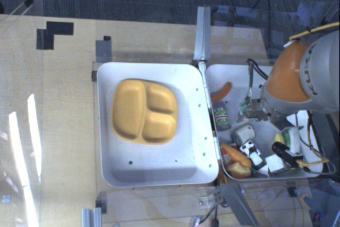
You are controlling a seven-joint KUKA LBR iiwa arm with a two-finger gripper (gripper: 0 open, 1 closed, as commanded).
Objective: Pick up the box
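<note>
White plastic formed both bins in the camera view. The left bin [106, 167] held a yellow tray [144, 110] with three sections, lying toward its far left part. The right bin [236, 74] was crowded. An orange sausage [221, 91] lay toward its far left corner and a green can [221, 117] sat just beside its left wall. A carrot [235, 152] and a bun [239, 169] lay touching at the near left corner, with a pale cylinder [244, 133] between can and carrot. The box [276, 164], small and white, lay by the near wall, partly hidden, so its shape was hard to judge. The arm [313, 74] reached in from the right. The gripper [255, 109] hung over the middle of the right bin, right of the can and apart from the box. Whether it was spread or pressed together could not be told.
</note>
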